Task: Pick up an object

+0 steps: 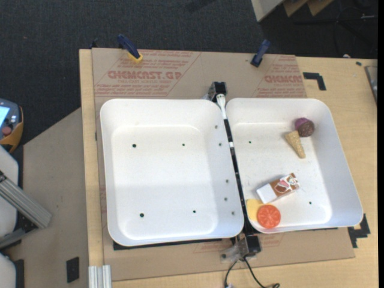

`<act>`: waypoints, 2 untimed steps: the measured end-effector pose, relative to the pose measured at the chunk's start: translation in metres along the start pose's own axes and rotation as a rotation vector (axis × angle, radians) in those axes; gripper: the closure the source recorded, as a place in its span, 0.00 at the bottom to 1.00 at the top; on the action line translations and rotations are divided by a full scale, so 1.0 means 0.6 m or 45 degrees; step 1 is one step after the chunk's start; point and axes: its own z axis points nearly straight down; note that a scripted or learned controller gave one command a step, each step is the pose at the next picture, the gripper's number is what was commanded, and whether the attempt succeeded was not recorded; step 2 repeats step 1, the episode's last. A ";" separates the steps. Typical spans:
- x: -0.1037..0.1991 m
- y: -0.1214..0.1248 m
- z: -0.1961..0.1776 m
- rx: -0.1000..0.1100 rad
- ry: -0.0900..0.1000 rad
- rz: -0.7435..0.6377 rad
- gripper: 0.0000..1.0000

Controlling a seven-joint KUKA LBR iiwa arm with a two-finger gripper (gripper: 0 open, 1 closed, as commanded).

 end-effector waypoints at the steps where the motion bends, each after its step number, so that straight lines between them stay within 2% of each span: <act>1: -0.011 0.055 -0.129 -0.026 -0.011 0.001 1.00; 2: -0.011 0.055 -0.129 -0.026 -0.011 0.001 1.00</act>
